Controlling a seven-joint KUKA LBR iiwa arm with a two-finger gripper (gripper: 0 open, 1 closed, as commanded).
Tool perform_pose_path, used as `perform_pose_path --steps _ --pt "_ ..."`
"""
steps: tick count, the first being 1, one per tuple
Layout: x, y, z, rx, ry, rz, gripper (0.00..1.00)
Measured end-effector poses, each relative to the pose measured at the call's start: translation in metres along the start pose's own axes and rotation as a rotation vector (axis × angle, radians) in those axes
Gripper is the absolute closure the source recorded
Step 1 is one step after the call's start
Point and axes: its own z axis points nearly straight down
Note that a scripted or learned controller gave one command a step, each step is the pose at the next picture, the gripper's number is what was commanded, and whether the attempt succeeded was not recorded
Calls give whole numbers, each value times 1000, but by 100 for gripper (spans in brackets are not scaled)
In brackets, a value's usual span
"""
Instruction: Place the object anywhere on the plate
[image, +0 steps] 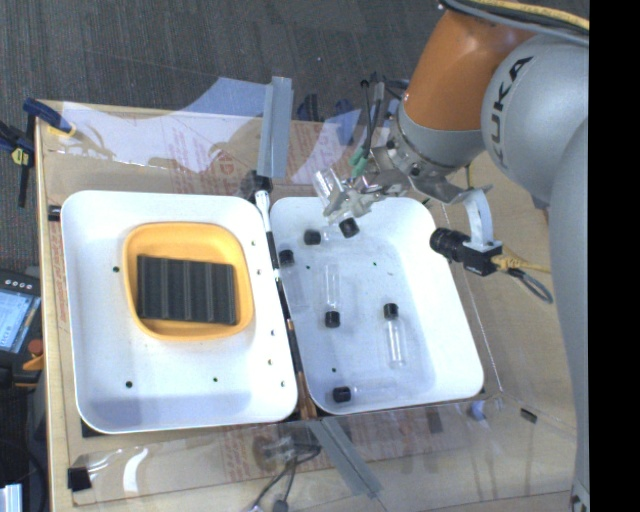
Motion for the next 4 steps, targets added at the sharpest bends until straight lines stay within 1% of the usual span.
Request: perform_pose_path --steps 1,2,3,4 --pt "10 15 108 7 1 -91 100" --pt "44 20 87 1 0 -357 100" --pt "51 10 106 4 2 -545 100" --pt "51 10 106 4 2 -544 0"
